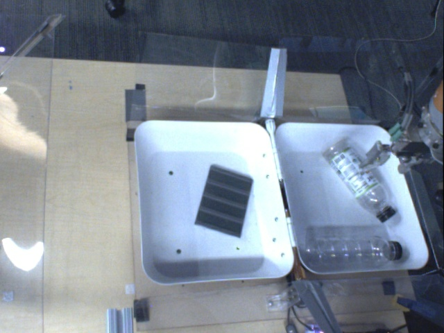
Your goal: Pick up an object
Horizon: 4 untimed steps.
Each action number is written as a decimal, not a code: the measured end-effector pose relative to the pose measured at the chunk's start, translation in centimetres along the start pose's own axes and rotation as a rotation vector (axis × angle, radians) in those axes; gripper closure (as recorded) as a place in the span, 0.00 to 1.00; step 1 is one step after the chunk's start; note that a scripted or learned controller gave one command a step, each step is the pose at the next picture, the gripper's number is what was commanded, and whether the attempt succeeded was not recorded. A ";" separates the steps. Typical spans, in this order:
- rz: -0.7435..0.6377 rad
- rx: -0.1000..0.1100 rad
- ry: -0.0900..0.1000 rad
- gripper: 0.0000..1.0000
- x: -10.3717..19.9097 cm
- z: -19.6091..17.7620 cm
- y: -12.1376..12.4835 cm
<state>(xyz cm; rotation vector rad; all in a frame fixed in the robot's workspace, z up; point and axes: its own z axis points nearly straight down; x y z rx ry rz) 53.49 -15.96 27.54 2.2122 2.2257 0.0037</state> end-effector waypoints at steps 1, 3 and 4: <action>-0.059 0.000 0.000 0.00 -1.3 11.4 4.9; -0.358 -0.003 -0.001 0.00 -3.2 17.5 12.0; -0.393 -0.007 -0.003 0.00 -3.9 18.7 10.8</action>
